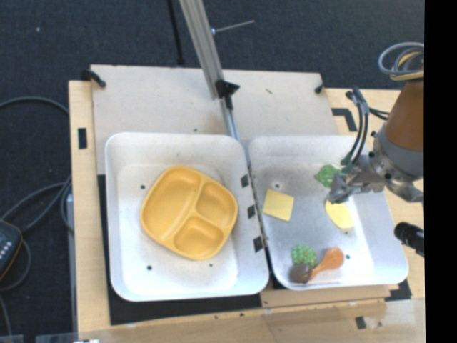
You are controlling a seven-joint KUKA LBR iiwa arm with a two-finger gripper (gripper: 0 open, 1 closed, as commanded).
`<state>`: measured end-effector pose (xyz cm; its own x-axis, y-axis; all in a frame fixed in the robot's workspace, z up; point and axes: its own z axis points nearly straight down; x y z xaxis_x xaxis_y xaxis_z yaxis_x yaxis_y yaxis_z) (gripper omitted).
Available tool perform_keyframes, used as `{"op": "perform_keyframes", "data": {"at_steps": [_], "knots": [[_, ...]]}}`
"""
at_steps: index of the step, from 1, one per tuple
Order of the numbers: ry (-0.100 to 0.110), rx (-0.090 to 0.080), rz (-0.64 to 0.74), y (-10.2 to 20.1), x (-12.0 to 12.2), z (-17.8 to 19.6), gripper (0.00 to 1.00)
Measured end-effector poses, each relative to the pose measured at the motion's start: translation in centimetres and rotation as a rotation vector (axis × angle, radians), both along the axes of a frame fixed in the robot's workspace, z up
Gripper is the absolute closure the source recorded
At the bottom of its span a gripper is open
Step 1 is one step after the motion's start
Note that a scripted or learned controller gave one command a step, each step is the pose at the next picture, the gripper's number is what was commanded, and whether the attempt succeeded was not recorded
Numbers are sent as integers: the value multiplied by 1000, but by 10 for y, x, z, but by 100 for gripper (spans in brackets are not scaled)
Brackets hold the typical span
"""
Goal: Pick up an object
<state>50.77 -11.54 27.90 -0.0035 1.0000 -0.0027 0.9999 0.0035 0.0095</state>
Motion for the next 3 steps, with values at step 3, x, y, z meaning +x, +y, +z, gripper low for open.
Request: {"op": "perform_keyframes", "data": {"at_steps": [3], "knots": [[8, 3, 4, 97, 27, 1, 100]]}}
